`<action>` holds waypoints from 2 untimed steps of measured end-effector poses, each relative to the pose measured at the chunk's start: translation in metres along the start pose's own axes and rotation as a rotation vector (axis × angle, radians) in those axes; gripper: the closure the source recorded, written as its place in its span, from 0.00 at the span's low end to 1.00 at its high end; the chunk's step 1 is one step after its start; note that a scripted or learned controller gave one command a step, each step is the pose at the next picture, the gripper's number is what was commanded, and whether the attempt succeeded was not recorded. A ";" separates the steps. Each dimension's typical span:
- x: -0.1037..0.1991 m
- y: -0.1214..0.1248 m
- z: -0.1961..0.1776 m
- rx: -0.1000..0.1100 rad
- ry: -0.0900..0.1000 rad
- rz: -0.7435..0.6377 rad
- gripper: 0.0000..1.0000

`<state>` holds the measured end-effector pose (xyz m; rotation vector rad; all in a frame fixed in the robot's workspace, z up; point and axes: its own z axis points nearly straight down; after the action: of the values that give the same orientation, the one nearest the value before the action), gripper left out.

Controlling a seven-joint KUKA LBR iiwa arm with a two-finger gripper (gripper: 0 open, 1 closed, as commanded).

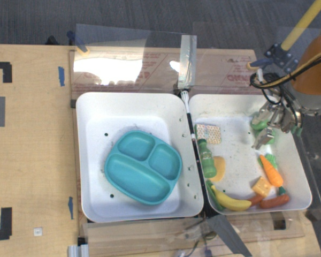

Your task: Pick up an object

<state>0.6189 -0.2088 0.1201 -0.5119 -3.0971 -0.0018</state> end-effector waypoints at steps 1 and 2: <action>0.052 -0.011 0.032 -0.001 -0.014 -0.015 0.00; 0.048 -0.010 0.017 0.000 -0.030 -0.017 1.00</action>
<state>0.5706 -0.2029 0.1028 -0.4900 -3.1307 0.0062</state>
